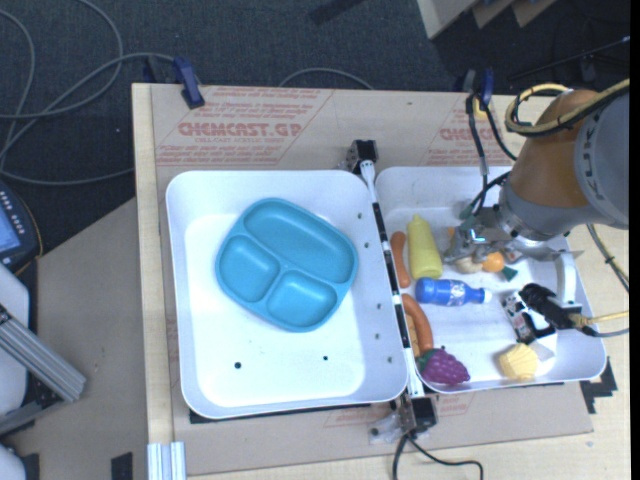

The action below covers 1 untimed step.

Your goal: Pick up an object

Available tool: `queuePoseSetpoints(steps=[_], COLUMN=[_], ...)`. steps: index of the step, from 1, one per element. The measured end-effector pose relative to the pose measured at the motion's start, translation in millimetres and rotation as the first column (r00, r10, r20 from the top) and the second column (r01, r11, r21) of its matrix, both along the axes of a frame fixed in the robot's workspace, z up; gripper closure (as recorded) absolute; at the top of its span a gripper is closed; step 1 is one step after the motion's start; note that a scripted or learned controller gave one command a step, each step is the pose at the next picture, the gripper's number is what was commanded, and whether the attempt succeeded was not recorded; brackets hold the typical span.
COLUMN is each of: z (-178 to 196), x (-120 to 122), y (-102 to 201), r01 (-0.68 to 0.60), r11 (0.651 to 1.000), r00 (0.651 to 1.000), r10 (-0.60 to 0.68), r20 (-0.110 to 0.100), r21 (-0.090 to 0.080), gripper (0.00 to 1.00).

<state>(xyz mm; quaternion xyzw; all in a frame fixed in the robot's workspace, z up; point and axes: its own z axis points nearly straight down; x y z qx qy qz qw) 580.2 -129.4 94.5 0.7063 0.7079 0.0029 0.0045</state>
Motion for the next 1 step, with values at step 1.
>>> queuePoseSetpoints(steps=[1], z=[153.3], x=[5.8], y=[82.5], r01=[-0.008], r11=[1.0], r00=[1.0], r10=[0.008], r20=[0.008], r21=[0.004], gripper=[1.0])
